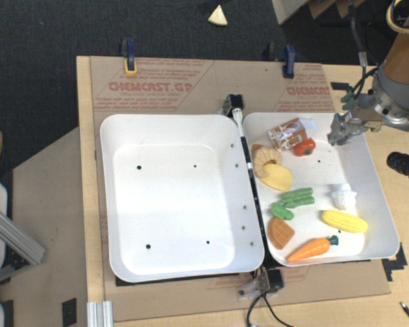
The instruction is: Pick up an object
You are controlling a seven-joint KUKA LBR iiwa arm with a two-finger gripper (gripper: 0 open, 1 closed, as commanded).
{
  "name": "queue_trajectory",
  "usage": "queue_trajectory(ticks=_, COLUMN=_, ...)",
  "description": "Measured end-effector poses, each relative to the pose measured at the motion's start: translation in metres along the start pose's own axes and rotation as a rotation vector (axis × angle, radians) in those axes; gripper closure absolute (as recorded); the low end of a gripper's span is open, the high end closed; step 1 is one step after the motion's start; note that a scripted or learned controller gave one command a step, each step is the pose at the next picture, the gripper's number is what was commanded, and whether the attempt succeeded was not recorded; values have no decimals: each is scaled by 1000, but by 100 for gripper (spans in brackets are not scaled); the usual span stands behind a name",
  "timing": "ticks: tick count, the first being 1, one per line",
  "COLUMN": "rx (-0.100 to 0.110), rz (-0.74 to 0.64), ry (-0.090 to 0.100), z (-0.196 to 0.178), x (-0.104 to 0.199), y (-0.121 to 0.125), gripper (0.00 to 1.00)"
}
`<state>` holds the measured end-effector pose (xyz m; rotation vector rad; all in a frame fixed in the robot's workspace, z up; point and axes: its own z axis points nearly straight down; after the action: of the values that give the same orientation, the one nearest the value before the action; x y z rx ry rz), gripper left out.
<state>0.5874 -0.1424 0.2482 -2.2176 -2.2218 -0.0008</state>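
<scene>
Red lettering reading "CHEMCAST" repeats across the brown board (191, 80) covering the surface, clamped over dark carpet. The end effector (342, 129) hovers at the right bin's (382, 203) far corner, near a wrapped packet (288, 134); its state cannot be told.

Bench (191, 80) topped with a brown printed board, two blue clamps (129, 48) at its far edge, left white bin (119, 182) and right white bin (375, 189) resting side by side, touching along their inner rims.
</scene>
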Motion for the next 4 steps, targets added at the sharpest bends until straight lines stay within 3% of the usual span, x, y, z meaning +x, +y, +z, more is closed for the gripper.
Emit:
queue_trajectory(ticks=1, rx=5, rz=12, ry=-3, z=43, x=-80, y=-48, gripper=100)
queue_trajectory(ticks=2, rx=0, rz=3, ry=-1, z=18, x=-71, y=-76, gripper=100)
queue_trajectory(ticks=4, rx=-6, rz=0, ry=-5, z=-11, x=-81, y=-34, gripper=100)
